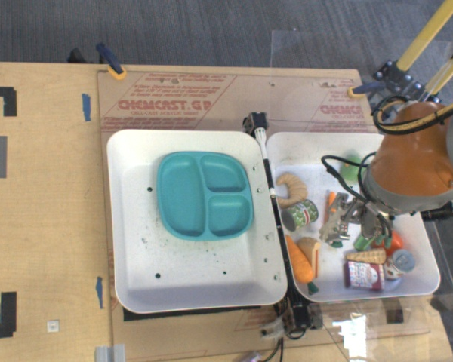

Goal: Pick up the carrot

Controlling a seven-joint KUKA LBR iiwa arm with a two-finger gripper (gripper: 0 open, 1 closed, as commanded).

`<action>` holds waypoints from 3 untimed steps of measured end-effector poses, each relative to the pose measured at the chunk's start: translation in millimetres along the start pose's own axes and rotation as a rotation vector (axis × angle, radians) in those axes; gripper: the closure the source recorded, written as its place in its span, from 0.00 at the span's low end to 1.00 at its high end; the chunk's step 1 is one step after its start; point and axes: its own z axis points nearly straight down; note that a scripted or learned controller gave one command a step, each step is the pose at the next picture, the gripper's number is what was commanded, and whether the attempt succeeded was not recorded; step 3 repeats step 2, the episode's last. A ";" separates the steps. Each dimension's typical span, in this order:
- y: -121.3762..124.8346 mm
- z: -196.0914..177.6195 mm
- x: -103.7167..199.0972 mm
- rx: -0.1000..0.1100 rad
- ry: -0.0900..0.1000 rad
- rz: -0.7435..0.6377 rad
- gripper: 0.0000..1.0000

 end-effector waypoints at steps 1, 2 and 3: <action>0.0 0.7 0.4 0.000 0.001 0.000 0.00; -14.2 36.5 -29.9 0.001 0.020 0.206 0.00; -14.2 36.5 -29.9 0.001 0.020 0.206 0.00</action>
